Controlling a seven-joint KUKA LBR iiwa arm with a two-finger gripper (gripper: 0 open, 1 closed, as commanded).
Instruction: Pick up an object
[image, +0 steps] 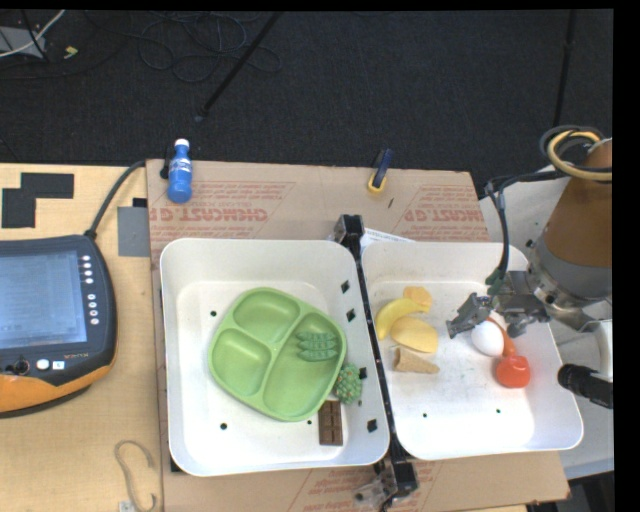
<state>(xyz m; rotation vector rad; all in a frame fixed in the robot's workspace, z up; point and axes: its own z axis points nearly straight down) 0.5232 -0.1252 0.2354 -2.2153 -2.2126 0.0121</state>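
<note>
A white egg (487, 339) is seen in the right bin (470, 440), just below the gripper (480, 317), whose jaws are spread open above it, gripping nothing. A red piece (512, 370) lies at the egg's five o'clock; yellow pieces (408, 322) are found at its nine o'clock.

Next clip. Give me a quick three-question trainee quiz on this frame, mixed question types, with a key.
1. True or false: the green plate lies in the right bin.
2. Which thing is closest to the gripper? A) white egg B) blue bottle C) brown block
3. Fill in: the red piece lies just below the ____.

Key: 1 false; 2 A; 3 egg.
</note>
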